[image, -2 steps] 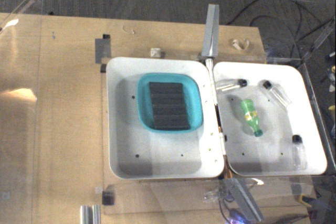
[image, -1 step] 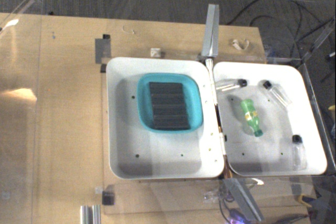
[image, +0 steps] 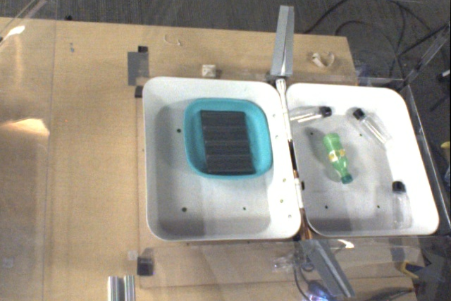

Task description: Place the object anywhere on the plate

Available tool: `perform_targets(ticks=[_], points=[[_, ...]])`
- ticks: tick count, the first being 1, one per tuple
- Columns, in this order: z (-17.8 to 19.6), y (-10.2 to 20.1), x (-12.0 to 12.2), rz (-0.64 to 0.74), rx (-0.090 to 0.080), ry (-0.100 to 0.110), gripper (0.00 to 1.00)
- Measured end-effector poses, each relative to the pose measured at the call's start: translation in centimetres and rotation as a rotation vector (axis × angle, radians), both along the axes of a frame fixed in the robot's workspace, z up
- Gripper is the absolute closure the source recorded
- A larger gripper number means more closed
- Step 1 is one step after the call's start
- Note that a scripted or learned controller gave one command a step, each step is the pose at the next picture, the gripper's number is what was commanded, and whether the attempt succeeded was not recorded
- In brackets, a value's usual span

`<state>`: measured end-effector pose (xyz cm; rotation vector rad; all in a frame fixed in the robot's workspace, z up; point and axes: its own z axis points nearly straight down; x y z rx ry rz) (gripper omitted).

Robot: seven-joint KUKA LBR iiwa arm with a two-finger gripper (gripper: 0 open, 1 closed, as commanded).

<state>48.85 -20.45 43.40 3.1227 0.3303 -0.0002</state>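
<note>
On the table (image: 84,151) two shallow white bins sit side by side, their inner rims touching. Within the left bin (image: 162,215) lies a teal plate (image: 262,134), set toward the far half of that bin, and a dark ribbed slab (image: 226,143) rests flat on it, well inside the plate's rim and covering most of its middle. The right bin (image: 423,222) holds a small green bottle (image: 336,157), lying on its side near the bin's centre with its cap toward the near edge. Three clear vials with black caps lie around it and apart from it: one (image: 310,113) by the far-left corner, one (image: 370,125) further right along the far side, one (image: 399,201) near the right wall. Which of these is meant for the plate cannot be told (the slab alone is on it; the bottle is in the other bin). Whether the gripper is apart or together cannot be told, so places are given by the bins.
</note>
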Motion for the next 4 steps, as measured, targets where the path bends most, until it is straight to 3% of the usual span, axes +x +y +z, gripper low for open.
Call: perform_targets(ticks=[1,2,3,4], points=[[-7.0,-0.1,0.0,-0.006,0.001,-0.001,0.00],[-8.9,-0.1,0.0,-0.007,0.001,-0.002,0.00],[0.2,-0.1,0.0,-0.003,0.000,-0.004,0.00],[-8.8,-0.1,0.0,-0.006,0.001,-0.001,0.00]])
